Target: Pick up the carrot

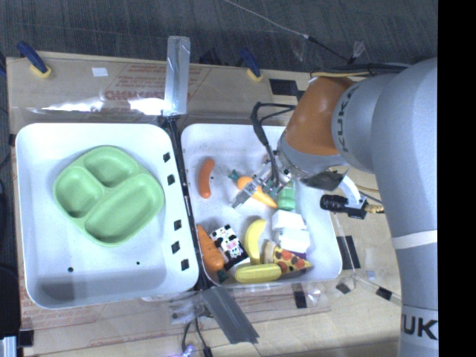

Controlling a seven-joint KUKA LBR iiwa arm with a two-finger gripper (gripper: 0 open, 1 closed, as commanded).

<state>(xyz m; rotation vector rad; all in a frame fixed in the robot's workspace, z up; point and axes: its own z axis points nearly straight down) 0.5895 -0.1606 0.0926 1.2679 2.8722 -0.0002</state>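
Note:
The carrot (262, 196), small and orange with a green top, lies near the middle of the right bin (223, 141). My gripper (248, 190) is down in that bin, directly over the carrot, and its metal tip crosses the carrot's body at a slant. The carrot shows on both sides of the tip. The orange band of the wrist (316, 121) hangs just right of and above it.
The right bin also holds an orange-red sausage (205, 178), a green block (286, 197), white blocks (290, 230), a banana (255, 238), a cow-patterned cube (229, 245), a long orange piece (210, 250), a yellow piece (256, 274) and a pizza slice (291, 259). A green divided plate (109, 192) sits in the left bin.

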